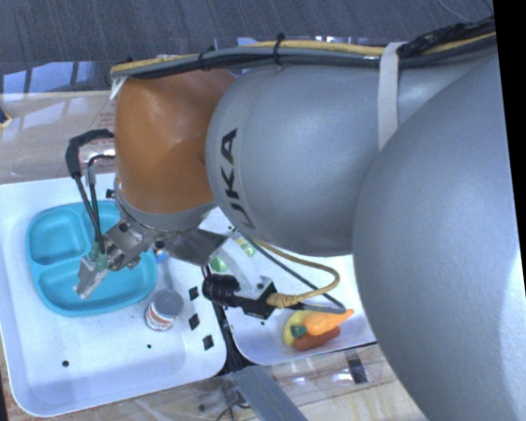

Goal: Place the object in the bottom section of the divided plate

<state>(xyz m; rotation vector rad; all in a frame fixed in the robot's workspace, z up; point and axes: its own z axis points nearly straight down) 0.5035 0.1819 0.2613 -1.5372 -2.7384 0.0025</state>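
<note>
The gripper (91, 276) hangs over the blue divided plate's (54, 243) lower section in the left bin (36, 372), though I cannot tell its state.

"UKA" lettering on grey arm (332, 150)

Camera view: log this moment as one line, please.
gripper over blue divided plate, bottom section | left bin: plate, small can | right bin: orange-and-yellow toy
</note>
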